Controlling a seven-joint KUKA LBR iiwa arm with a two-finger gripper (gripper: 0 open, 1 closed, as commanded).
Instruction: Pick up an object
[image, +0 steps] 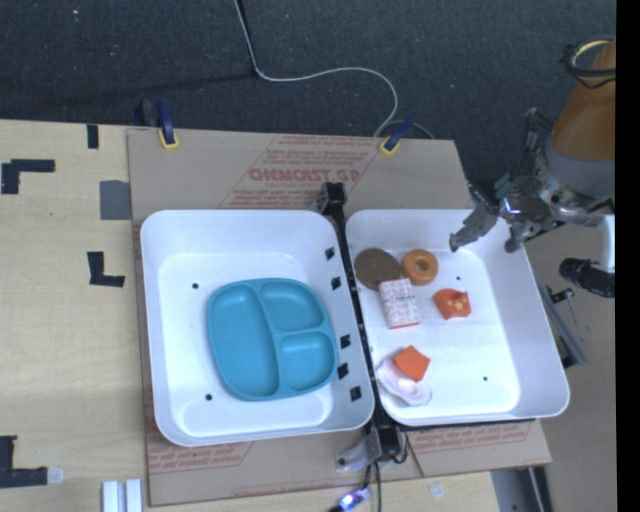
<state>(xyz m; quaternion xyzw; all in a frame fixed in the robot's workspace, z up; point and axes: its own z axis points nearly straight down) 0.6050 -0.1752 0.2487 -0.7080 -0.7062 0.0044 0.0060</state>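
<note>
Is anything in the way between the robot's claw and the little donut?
Nothing visible is. The gripper hangs over the right bin's upper right edge, and the donut lies to its lower left with bare white floor between them. The brown disc sits on the donut's far side.

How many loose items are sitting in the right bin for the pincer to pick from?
5. Brown disc and donut near the divider's far end, pink box below them, red item mid-bin, orange block on a white piece near the front. Something may lie hidden beneath.
</note>
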